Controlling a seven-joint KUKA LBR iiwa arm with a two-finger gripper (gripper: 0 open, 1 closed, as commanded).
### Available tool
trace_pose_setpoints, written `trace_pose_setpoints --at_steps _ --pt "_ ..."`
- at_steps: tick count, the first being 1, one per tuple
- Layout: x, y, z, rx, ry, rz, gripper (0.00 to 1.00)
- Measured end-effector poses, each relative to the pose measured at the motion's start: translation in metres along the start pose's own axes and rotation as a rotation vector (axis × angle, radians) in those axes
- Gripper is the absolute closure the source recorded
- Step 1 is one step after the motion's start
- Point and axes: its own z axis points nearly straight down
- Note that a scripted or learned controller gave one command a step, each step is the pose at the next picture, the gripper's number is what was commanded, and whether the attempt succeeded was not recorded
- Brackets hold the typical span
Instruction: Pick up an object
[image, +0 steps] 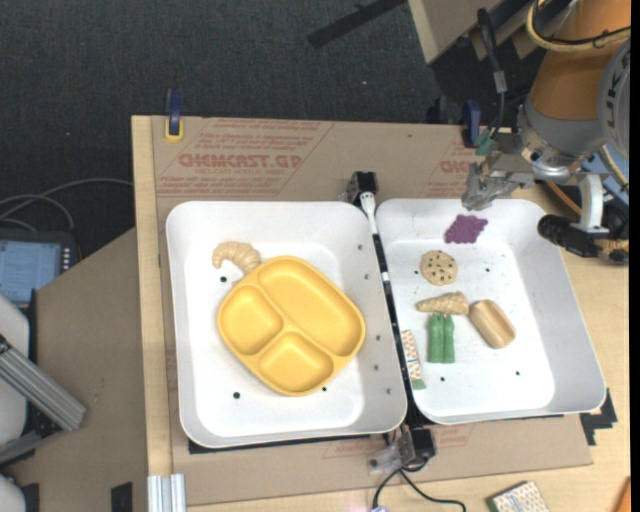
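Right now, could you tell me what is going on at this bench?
The robot arm reaches in from the right, its gripper poised at the far edge of the right bin, just above a purple toy. A cookie, cone, green piece and tan cylinder lie untouched in that bin. The left bin holds a yellow divided plate and a croissant.
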Motion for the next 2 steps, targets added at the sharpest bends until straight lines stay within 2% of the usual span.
trace_pose_setpoints --at_steps 1,2 --pt "0.0 -0.002 0.01 0.014 0.001 0.001 0.0" --pt "-0.016 -0.045 0.142 0.031 0.005 0.005 0.0"
